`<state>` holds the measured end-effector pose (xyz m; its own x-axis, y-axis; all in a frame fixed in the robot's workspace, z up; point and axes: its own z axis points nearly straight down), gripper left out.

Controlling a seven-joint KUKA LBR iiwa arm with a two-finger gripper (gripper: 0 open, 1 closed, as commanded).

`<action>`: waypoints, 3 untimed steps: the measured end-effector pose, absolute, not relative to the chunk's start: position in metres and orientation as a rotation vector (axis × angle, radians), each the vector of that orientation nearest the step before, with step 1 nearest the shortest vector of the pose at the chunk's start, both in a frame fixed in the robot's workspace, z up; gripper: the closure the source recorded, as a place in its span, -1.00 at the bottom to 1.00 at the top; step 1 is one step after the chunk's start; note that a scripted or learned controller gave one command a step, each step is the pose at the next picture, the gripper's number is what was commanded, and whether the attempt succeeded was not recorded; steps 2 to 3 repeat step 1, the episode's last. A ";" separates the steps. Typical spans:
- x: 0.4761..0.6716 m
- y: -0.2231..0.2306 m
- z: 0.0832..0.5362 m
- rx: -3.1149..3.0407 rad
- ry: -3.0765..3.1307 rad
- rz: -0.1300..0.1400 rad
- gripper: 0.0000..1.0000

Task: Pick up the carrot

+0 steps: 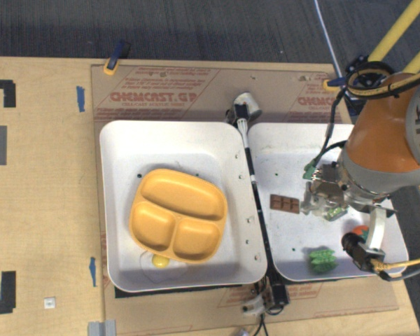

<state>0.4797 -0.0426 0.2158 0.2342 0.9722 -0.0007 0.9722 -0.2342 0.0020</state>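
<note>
Gripper (pixel 327 203) is low over the middle of the right bin (pixel 294 152); from this angle can't tell whether it's apart or together, and nothing is visibly held. The carrot (pixel 362 230) looks to be the small orange sliver in the same bin, just right of and a bit nearer than the gripper. It's mostly covered by the arm, so which way it lies is unclear. A brown chocolate piece (pixel 284 204) lies just left of the gripper, and a green toy (pixel 322 259) sits near the front wall of the bin. The left bin (pixel 119 152) holds a yellow divided plate (pixel 178 212) with a small yellow thing (pixel 159 261) at its near edge; none of that matters here. Step in hand, as I judge it: line up on the carrot, not grasped yet. To do it well, shift right and toward the near side so the gripper is centred over the orange piece, not the chocolate. Open wide before descending and close across the carrot's narrow side. The carrot sits close to the bin's right wall, so come down straight to avoid clipping the rim. Risks: closing on bare bin floor, or nudging the carrot against the wall. Lift only once it's seated in the grip.
</note>
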 end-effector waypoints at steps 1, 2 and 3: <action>0.479 0.044 0.184 2.653 1.690 -0.004 1.00; 0.479 0.044 0.184 2.653 1.690 -0.004 1.00; 0.479 0.044 0.184 2.653 1.690 -0.004 1.00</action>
